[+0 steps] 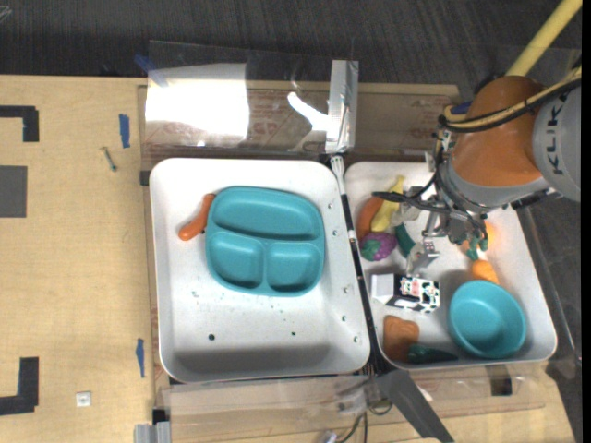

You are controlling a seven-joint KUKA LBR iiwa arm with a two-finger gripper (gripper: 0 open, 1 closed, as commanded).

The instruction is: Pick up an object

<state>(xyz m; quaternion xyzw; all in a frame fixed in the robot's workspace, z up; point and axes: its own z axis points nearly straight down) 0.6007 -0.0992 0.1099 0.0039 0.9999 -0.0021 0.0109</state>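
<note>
The right bin [540, 275] holds several small toys. An orange piece [371, 214] and a yellow piece [394, 193] lie at its far left, with a purple and green piece [377, 245] just below them. A white printed box [418, 291] sits near the middle beside a white block [382, 286]. My gripper [426, 250] hangs over the middle of this bin, just above the printed box and right of the purple piece. Nothing shows held in it.
A teal bowl [487, 317] sits at the near right of the right bin, a small orange piece [482, 270] above it and a brown piece [399, 331] at the near left. The left bin [185, 330] carries a teal divided plate [264, 238] and an orange carrot [195, 220].
</note>
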